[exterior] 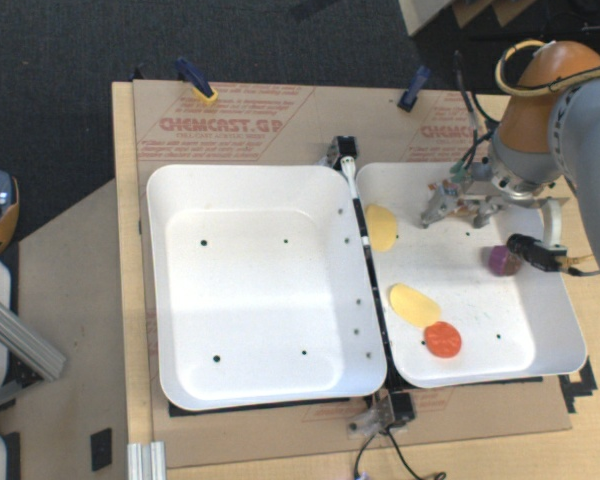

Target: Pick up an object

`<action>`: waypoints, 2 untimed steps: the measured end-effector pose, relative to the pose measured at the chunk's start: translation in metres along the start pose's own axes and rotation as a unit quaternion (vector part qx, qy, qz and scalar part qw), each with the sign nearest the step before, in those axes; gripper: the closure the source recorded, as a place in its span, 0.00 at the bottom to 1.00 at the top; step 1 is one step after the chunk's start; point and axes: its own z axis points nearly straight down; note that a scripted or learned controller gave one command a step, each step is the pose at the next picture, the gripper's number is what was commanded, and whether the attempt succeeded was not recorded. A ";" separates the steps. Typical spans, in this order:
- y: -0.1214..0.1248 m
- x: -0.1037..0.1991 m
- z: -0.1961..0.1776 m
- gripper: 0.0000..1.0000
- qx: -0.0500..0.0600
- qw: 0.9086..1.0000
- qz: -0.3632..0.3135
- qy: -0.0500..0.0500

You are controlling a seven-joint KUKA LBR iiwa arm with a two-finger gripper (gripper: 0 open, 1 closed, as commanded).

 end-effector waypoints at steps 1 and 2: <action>0.005 0.090 -0.127 0.00 -0.024 1.000 -0.007 -0.003; -0.010 0.034 -0.033 0.00 -0.019 1.000 -0.004 -0.004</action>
